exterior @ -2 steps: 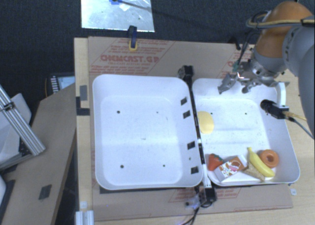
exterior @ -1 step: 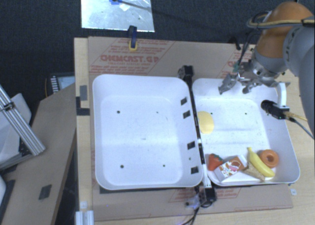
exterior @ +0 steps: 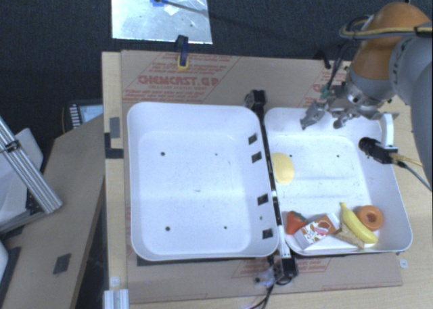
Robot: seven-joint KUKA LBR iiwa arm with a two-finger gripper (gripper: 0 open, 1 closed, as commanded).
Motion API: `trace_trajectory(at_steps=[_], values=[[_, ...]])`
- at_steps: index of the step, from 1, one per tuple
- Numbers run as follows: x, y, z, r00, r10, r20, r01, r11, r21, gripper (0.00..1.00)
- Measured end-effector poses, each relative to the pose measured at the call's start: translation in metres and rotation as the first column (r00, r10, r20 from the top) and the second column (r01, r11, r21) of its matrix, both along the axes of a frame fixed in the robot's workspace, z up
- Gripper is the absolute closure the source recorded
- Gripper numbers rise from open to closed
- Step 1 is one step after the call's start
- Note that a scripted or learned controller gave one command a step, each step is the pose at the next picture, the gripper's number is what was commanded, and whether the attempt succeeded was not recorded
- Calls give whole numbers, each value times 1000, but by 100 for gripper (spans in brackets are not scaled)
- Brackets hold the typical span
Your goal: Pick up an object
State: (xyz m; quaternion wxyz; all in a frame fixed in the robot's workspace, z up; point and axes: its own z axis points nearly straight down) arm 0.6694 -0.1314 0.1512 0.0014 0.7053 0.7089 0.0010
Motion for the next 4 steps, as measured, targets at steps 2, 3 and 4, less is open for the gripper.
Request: trace_trajectory(at_steps=[2, 3, 4], values=[[-12, 30, -70, 1000, 2, -7, -2, 1000, 2, 0], [-10, 28, -55, 1000, 2, 2, -2, 1000, 0, 100], [2, 68, 57, 1000, 3, 10, -3, 1000, 1, 100]])
